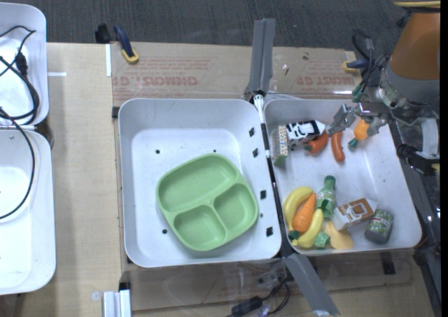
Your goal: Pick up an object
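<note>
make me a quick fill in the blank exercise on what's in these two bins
1. The light green plastic divided plate lies in the ____ white bin.
2. That plate has ____ compartments.
3. The yellow toy banana lies in the ____ white bin, beside an orange toy carrot.
4. The grey arm's gripper is above the ____ corner of the right bin.

Missing words: left; three; right; far right

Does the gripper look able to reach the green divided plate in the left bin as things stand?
Probably yes. The green plate lies alone and uncovered in the left bin, while the gripper hangs over the right bin's far corner, so it must cross the divider.
</note>
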`<act>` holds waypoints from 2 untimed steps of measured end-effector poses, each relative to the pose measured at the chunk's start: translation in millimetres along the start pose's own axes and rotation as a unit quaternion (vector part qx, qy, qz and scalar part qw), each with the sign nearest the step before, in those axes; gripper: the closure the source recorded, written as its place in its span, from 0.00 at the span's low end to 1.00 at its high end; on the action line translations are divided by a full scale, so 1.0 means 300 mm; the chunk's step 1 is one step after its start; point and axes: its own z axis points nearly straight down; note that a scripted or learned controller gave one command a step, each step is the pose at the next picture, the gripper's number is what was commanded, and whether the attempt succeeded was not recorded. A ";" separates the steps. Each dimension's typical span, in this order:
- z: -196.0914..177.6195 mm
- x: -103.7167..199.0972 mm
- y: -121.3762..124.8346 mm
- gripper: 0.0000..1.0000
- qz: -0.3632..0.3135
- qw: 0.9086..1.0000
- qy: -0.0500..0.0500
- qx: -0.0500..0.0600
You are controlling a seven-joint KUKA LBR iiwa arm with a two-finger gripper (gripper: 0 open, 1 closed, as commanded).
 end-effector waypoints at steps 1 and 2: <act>0.010 -0.200 0.080 0.00 0.024 1.000 -0.001 -0.001; 0.390 -0.224 0.122 0.00 0.006 1.000 0.006 -0.001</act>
